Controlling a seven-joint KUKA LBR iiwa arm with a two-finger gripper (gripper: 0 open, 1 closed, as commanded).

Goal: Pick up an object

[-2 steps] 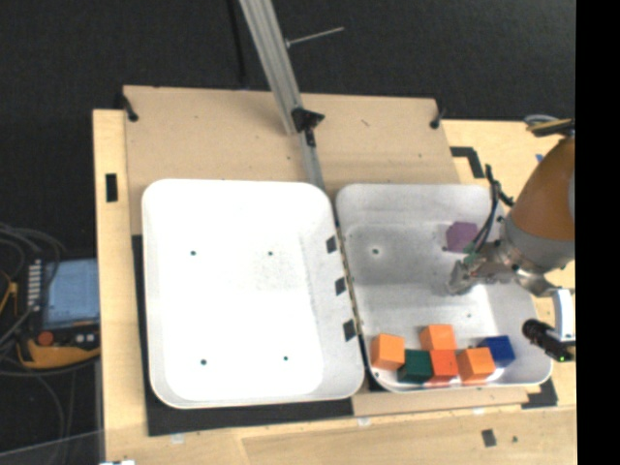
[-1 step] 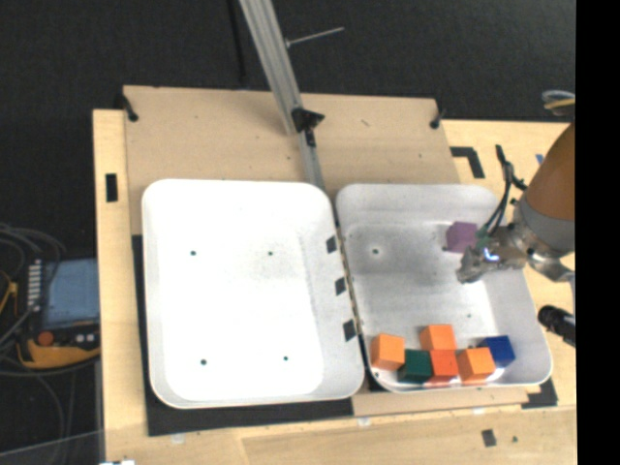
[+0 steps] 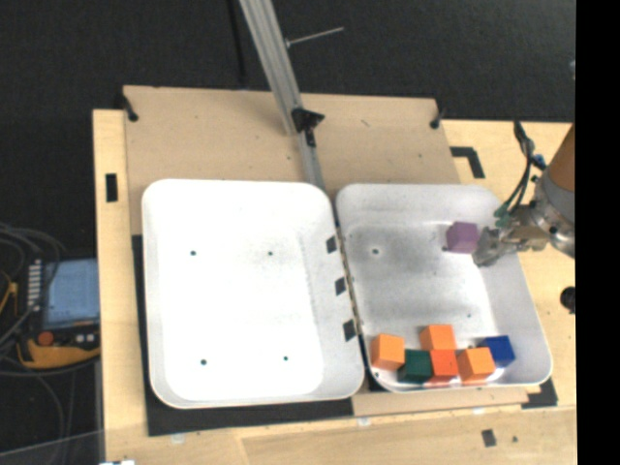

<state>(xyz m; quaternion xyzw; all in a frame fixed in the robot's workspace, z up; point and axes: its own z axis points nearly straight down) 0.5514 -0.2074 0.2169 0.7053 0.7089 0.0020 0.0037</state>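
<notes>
We see smooth blocks [image 3: 441,355] at lower right of the right bin [image 3: 513,289], purple cube [image 3: 463,236] touching claw [image 3: 487,248] at mid-right, grip state can't tell.

No legible text or labels anywhere.

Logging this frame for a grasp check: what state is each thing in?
gripper: over the right bin's upper right, at the purple block
purple block: right beside the gripper, grip unclear
orange blocks: clustered at the right bin's near edge
green block: in that cluster
blue block: at the cluster's right end
</notes>
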